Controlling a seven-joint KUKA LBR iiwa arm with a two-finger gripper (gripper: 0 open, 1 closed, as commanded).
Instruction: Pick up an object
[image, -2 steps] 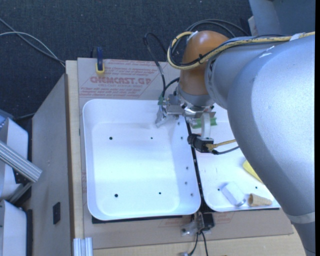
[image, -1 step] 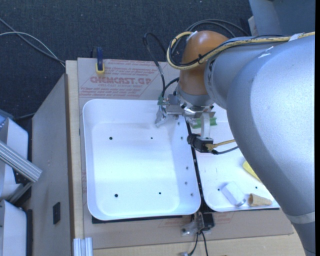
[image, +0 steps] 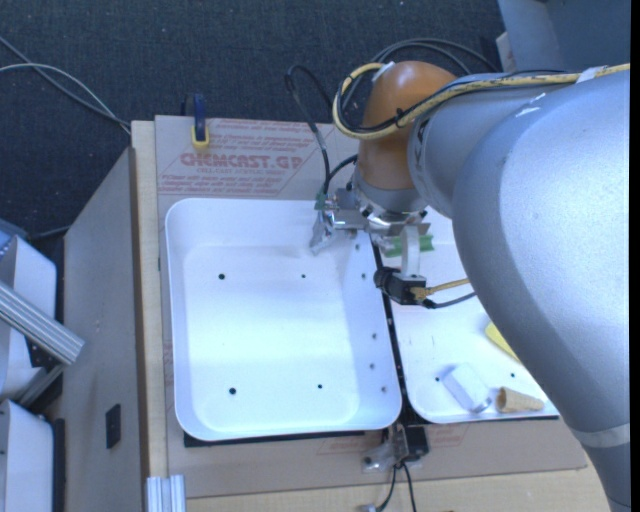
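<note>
Three small things lie in the right bin (image: 430, 400) near its front rim, the tan cone-shaped piece (image: 520, 402) looking light and rigid, best pinched across its wide end.

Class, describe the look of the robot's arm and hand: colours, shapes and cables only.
The arm is smooth, rounded grey, with an orange band above the wrist. Yellow and black cables loop beside the band. The hand is small, silvery metal with green bits.
</note>
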